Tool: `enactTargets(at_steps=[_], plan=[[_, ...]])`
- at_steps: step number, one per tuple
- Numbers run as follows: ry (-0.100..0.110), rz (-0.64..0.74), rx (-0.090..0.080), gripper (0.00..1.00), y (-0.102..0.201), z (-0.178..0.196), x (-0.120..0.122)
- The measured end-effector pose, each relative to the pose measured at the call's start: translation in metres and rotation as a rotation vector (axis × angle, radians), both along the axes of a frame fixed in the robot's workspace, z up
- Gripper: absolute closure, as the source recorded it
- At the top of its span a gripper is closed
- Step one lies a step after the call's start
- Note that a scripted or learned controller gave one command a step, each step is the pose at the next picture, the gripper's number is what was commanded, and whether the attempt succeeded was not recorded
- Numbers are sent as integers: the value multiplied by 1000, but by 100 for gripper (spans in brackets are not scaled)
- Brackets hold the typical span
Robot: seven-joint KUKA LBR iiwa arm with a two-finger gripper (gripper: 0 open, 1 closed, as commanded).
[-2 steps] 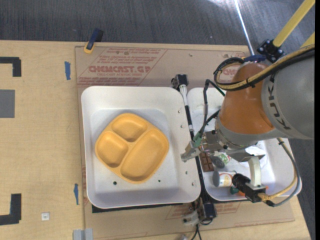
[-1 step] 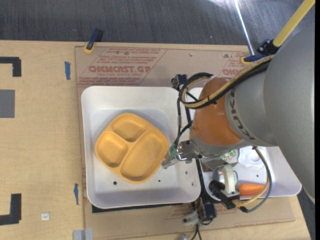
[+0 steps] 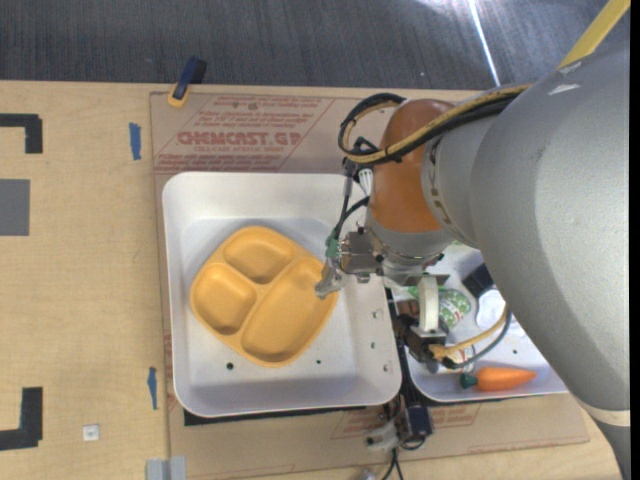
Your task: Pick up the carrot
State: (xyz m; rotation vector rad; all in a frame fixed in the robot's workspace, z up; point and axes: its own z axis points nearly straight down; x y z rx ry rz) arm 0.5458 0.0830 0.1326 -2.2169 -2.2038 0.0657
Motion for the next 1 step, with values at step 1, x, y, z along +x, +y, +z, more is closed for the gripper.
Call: enactTargets(at_steps=[1], plan=[[-29,114,3,0,-1,-4,-10]])
